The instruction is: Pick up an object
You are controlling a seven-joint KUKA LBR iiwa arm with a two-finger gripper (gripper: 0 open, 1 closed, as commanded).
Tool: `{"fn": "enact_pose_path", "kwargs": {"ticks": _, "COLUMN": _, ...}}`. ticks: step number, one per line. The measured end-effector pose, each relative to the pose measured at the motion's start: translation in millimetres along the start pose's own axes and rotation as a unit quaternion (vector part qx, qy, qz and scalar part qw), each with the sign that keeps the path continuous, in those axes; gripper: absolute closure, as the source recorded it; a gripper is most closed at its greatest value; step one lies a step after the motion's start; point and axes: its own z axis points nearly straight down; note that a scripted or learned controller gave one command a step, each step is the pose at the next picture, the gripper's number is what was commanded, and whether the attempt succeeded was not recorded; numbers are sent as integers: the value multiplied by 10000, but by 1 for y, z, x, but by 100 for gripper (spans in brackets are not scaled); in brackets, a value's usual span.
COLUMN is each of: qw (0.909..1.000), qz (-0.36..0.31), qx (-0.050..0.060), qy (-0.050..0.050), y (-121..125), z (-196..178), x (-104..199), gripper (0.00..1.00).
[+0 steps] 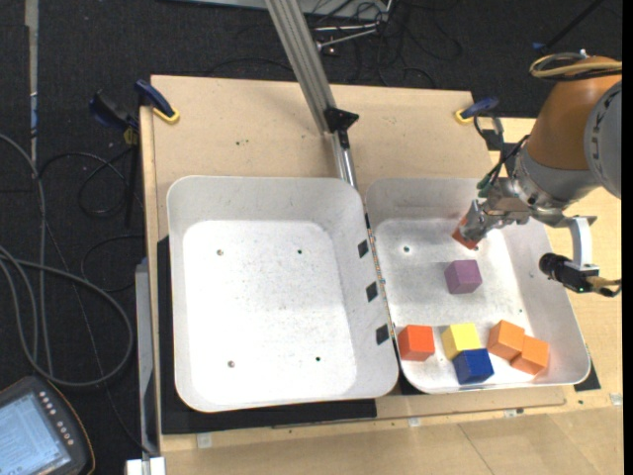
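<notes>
Nearest, in the right bin (554,300), blocks are sitting along the front wall — orange cube (416,341), yellow (460,337), blue (474,365), two orange (519,346). Further back a purple cube (463,276) is lying alone. Beyond it the pincer (469,233) is gripping a red block (465,237) — just above the bin floor.
</notes>
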Motion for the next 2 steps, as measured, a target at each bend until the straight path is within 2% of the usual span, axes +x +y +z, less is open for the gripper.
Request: {"fn": "enact_pose_path", "kwargs": {"ticks": 2, "qw": 10000, "qz": -14, "qx": -26, "qy": -10, "y": 9, "z": -104, "x": -14, "gripper": 100}}
